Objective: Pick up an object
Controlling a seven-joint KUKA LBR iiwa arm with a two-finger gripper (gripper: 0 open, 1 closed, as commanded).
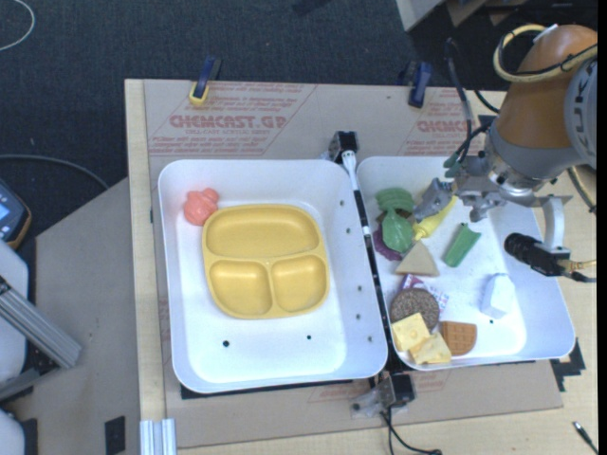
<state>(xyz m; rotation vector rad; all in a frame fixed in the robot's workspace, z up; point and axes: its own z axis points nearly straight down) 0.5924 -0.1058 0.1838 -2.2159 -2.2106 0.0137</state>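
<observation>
My gripper (458, 202) hangs over the upper part of the right bin (541, 335), its two dark fingers (435, 197) spread apart and nothing between them. Just below the left finger lies a small yellow piece (430, 224). A green block (462, 245) sits under the right finger. Left of these are two green leafy toys (395, 216) on a purple piece (383, 245), with a tan wedge (417, 261) below.
Lower in the right bin lie a brown speckled disc (413, 304), yellow cheese pieces (422, 339), a brown cracker (458, 336) and a white object (495, 294). The left bin (180, 282) holds a yellow divided plate (266, 259) and a pink toy (200, 206).
</observation>
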